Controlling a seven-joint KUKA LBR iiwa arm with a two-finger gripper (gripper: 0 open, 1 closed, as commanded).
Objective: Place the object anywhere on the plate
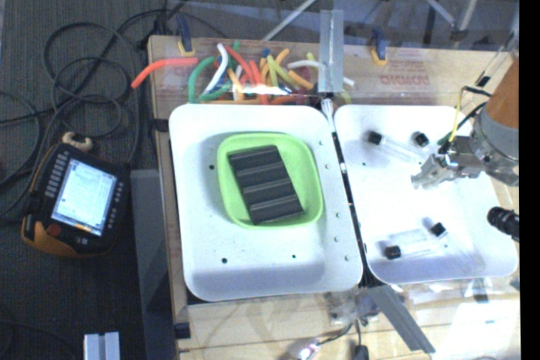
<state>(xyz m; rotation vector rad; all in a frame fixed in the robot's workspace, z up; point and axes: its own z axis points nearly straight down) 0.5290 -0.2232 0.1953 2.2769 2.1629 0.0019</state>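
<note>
- Nearest the camera, along the bottom edge, the wooden bench (253, 325) shows its front rim, with metal brackets and wires below the two bins.
- The left shallow white bin (202, 257) holds a square lime-green plastic plate (314, 181); a dark grey ribbed rectangular block (266, 184) lies flat on the plate, slightly turned, covering most of its middle.
- The right shallow white bin (472, 261) holds clear plastic tubes with black caps: one clear tube (413, 242) near its front edge and another (390, 143) near its back-left corner, well apart from each other.
- The two-finger gripper (429, 175) hangs over the right bin's right half, between the two tubes; whether it is released or clenched cannot be told, and nothing is seen in it.
- The grey arm with the orange band (510, 97) enters from the right.
- Behind the bins lies a tangle of coloured cables (245, 73).
- On the floor to the left sits an orange-and-black handheld control pendant (78, 198) with a lit screen.
</note>
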